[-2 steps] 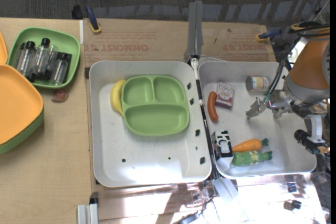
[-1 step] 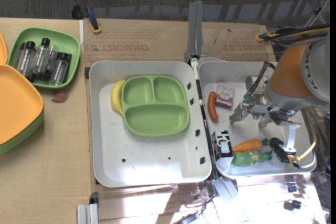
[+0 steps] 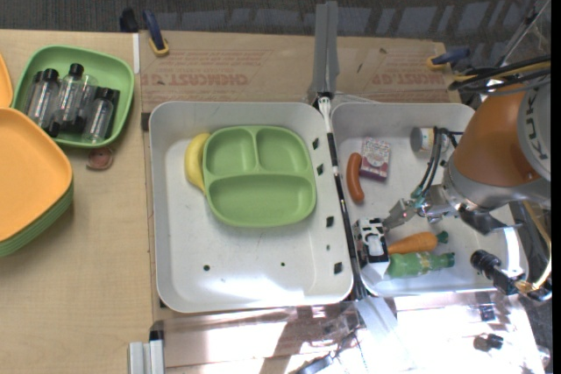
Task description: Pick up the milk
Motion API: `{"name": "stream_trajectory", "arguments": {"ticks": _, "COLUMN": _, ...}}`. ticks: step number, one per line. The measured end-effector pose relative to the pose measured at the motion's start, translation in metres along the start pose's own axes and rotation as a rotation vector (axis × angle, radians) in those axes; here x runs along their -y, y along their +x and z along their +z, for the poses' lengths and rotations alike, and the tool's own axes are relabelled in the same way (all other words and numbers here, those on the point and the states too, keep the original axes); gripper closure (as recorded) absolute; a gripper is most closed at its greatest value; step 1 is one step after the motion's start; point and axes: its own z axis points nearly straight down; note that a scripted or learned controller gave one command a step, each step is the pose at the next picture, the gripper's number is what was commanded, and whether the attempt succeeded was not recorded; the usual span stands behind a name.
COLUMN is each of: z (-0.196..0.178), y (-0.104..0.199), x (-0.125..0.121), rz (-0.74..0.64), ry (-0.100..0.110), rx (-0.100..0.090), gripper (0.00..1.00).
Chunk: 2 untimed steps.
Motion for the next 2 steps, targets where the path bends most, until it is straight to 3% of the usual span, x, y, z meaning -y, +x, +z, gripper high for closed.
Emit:
{"name": "stream_trajectory", "arguments": {"ticks": 1, "z": -0.0001, "y": -0.0045, "x": 0.0179, "rz": -0.229, "ry": -0.001, "rx": 0.000, "gripper": 0.00}}
{"name": "stream_trajectory", "arguments": {"ticks": 2, "z": 0.0002, "y": 0.0019, "x": 0.0149, "rz": -0.520, "ry": -0.001, "rx": 0.001, "gripper": 0.00}}
